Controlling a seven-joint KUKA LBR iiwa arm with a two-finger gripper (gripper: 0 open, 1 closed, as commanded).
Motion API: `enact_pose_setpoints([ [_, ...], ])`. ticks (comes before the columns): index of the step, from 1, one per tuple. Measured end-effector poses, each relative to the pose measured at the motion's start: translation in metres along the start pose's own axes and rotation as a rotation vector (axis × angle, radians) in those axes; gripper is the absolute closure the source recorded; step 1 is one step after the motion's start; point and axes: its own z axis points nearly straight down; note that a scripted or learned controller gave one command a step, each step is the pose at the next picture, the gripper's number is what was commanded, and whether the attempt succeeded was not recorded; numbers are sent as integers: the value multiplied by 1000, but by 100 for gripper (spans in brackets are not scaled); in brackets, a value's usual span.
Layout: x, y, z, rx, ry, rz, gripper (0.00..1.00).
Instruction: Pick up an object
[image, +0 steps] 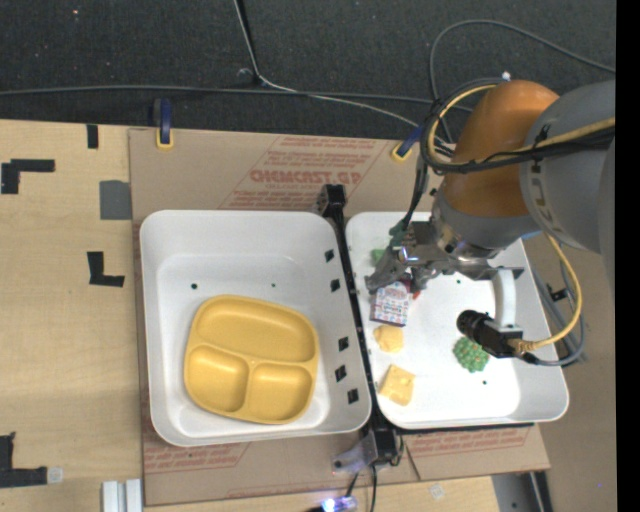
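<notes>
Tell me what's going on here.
A robot arm reaches over the right bin, its gripper down by a small patterned packet; I can't tell whether it grips it. Two yellow pieces and a green thing lie nearby. A yellow divided plate sits in the left bin.

1. Cardboard sheet (300, 165) lying under both bins. On the strip behind the bins is a large red brand line, printed at a slant, which appears to read "CHEMCAST GP". Smaller red lines run above and beside it, too fine to read.

2. Same sheet, front edge. There are short strips of red print below the left bin (160, 300) and below the right bin (545, 405), both illegible.

3. Small packet (390, 305) in the right bin, near its left wall. It has a pink and purple printed face, with wording too small to make out.
</notes>
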Motion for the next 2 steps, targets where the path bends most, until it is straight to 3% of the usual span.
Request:
enact_pose_setpoints([
  [1,49,6,4,0,0,0,100],
  [2,100,-9,14,1,0,0,100],
])
